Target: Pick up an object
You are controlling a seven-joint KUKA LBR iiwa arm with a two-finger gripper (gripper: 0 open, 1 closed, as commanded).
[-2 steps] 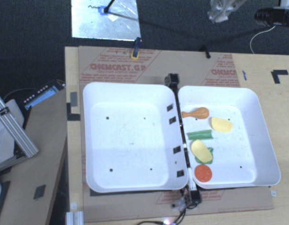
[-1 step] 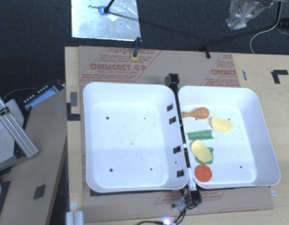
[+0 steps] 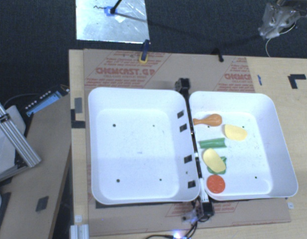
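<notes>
The gripper (image 3: 278, 15) hangs at the far upper right, toward two o'clock from the bins and well apart from them, over the dark floor beyond the tabletop (image 3: 123, 66); whether it is open or closed cannot be told. The right bin (image 3: 277, 133) holds five objects along its left half: an orange drumstick-shaped piece (image 3: 209, 120) at twelve o'clock of the group, a yellow slice (image 3: 235, 132) at two o'clock, a green strip (image 3: 212, 143) in the middle, a yellow-green oval (image 3: 214, 161) below it, and a red disc (image 3: 216, 184) at six o'clock. The left bin (image 3: 101, 133) lies beside it, touching along the hinge.
</notes>
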